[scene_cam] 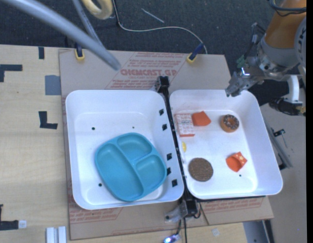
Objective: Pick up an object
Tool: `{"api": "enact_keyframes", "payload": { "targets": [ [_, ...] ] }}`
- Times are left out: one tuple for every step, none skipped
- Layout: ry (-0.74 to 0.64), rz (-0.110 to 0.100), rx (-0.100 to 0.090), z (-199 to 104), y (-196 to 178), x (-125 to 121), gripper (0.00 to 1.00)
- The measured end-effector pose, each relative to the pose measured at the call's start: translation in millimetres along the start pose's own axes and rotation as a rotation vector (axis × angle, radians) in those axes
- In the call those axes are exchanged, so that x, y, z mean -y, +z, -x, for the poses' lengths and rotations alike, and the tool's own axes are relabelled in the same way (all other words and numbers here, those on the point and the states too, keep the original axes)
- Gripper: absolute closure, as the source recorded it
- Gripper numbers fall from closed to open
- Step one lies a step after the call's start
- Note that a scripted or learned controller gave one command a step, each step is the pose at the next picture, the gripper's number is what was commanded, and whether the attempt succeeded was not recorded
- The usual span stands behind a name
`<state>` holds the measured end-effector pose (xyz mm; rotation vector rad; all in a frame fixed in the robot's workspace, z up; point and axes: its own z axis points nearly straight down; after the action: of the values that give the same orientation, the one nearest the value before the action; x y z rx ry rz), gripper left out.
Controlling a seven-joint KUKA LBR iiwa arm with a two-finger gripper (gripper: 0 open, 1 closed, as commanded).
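Nearest you in the right bin (265,151) lie a dark brown round patty (201,169) and a crumpled orange-red piece (236,161). Farther back sit a sprinkled doughnut (229,122), an orange block (200,119) and a printed packet (184,125). Your claw (235,88) hangs over the bin's far right rim, nearest the doughnut, touching nothing; whether it's spread I cannot tell. Bare floor separates the items. A blue divided tray (130,165) fills the left bin (78,135).
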<state>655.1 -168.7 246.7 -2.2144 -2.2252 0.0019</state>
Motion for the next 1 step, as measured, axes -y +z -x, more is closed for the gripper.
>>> {"api": "enact_keyframes", "payload": {
  "targets": [
    [0.001, 0.0, 0.001, -49.6, 13.7, 3.7, 1.0]
  ]
}}
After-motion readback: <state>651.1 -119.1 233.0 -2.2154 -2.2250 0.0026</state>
